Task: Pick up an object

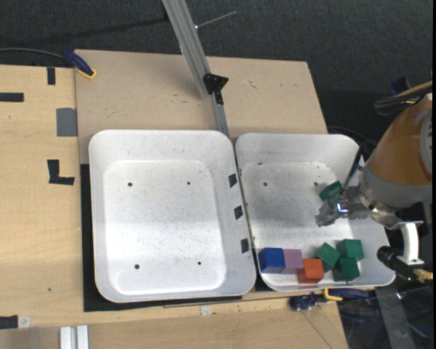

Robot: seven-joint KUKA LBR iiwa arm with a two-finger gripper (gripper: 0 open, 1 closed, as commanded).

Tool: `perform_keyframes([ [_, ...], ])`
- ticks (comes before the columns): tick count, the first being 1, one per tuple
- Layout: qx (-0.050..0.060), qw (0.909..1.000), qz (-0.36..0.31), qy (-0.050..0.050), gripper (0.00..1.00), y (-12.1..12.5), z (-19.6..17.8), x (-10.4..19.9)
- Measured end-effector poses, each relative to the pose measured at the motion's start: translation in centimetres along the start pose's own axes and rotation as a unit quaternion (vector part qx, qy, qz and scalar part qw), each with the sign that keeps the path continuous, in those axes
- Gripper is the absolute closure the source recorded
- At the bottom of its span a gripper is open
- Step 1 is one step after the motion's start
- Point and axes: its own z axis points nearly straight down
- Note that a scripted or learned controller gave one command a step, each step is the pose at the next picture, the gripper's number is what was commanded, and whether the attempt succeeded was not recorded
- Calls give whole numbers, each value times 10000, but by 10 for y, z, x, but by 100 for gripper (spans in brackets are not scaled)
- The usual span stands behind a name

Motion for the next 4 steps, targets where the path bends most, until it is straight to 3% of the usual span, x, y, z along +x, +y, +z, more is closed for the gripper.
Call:
perform_keyframes([
  [2, 7, 10000, 0, 2, 100, -5, -77, -4],
  [4, 30, 10000, -24, 14, 100, 9, -66, 110],
])
